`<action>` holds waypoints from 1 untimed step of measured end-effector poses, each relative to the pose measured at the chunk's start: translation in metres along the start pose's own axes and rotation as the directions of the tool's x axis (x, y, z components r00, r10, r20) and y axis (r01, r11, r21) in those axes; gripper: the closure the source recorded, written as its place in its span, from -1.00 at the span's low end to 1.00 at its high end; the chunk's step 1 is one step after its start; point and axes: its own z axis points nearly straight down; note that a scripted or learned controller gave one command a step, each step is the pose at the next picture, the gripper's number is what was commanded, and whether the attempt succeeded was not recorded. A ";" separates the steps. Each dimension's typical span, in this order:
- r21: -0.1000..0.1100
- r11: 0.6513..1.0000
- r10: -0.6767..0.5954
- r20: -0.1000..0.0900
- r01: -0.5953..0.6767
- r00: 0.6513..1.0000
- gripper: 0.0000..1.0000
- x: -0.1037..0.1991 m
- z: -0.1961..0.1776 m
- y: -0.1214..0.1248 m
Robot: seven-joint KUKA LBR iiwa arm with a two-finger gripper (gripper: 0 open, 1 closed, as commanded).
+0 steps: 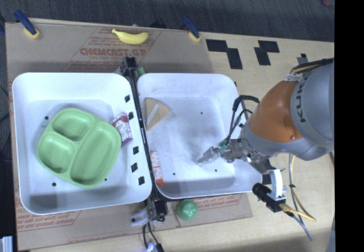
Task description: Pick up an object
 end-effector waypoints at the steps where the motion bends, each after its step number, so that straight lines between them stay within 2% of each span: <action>1: -0.002 1.000 -0.002 0.001 0.002 1.000 -1.00 -0.004 0.006 0.050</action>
